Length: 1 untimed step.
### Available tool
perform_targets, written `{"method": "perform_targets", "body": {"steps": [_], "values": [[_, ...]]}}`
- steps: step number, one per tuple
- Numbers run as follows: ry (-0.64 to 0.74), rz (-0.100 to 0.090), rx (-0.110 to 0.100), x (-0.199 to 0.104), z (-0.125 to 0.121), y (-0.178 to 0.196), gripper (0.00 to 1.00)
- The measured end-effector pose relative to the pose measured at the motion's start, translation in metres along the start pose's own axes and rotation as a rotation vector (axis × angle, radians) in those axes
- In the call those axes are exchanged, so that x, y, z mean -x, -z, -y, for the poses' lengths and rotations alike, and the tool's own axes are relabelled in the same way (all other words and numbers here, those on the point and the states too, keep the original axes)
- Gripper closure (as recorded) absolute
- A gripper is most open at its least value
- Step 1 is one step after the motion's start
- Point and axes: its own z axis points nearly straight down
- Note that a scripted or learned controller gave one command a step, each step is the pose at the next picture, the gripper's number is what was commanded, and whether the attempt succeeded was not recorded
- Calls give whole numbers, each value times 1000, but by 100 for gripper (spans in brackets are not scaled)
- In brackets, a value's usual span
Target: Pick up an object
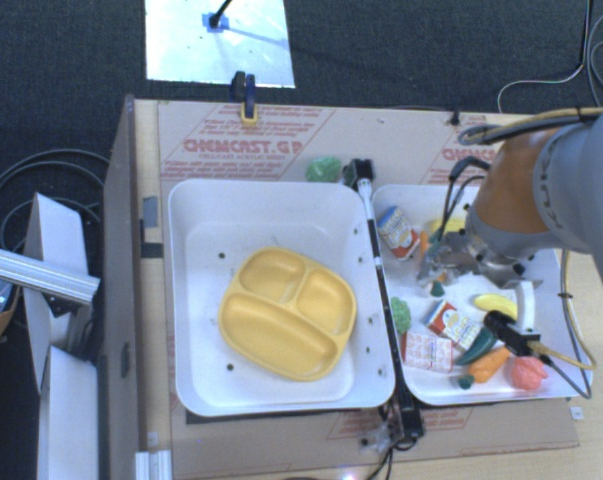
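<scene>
The right bin (pixel 413 388) holds several toy food items. Among them are a small printed carton (pixel 396 230), a yellow banana (pixel 496 305), a red and white box (pixel 451 320) and a flat red and white packet (pixel 426 351). There are also a green broccoli piece (pixel 400 314), an orange carrot (pixel 488 365) and a pink peach (pixel 527 372). My gripper (pixel 436 266) hangs low over the middle of this bin, just right of the carton and above a small green piece (pixel 437 289). Nothing can be seen held in it.
The left bin (pixel 196 268) contains a yellow divided tray (pixel 286 311). A green object (pixel 324 170) lies on the board behind the bins. A black bar (pixel 373 238) runs between the two bins. The arm's grey and orange body (pixel 541 188) covers the right bin's far right part.
</scene>
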Motion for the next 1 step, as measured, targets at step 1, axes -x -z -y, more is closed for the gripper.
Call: {"method": "perform_targets", "body": {"steps": [1], "values": [[1, 0, 0, 0, 0, 0, 0]]}}
